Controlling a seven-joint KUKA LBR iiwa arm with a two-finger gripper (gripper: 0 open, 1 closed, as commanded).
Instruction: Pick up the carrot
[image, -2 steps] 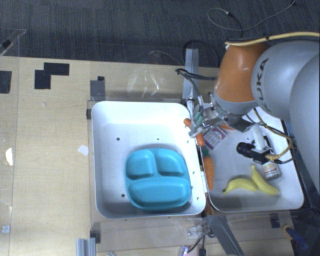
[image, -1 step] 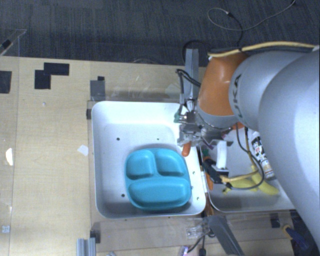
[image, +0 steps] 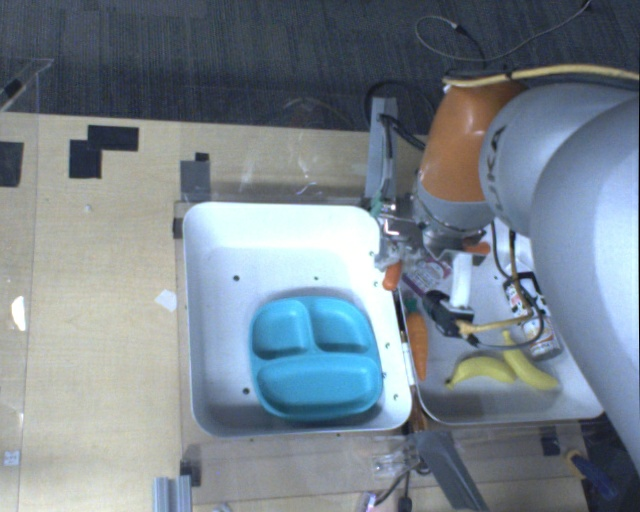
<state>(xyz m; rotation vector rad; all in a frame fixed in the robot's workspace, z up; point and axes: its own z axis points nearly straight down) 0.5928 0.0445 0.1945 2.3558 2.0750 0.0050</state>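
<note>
Gripper (image: 425, 262), grip state hidden, hovering at right bin's (image: 500, 405) left wall above the carrot (image: 419, 343) lying along that wall; best lowered straight, jaws spanning the carrot's width, clear of the banana (image: 500, 370).

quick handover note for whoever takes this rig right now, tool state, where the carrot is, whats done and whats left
Tool: low over the right bin, near its left wall; too cluttered to tell open from shut.
Carrot: lying along the right bin's left wall, just below the tool. Nothing shows it gripped.
Banana: on the same bin's floor, right of the carrot.
Blue tray: in the left bin.
Done: arm is over the carrot's bin.
Left: grasp and lift the carrot.
</note>
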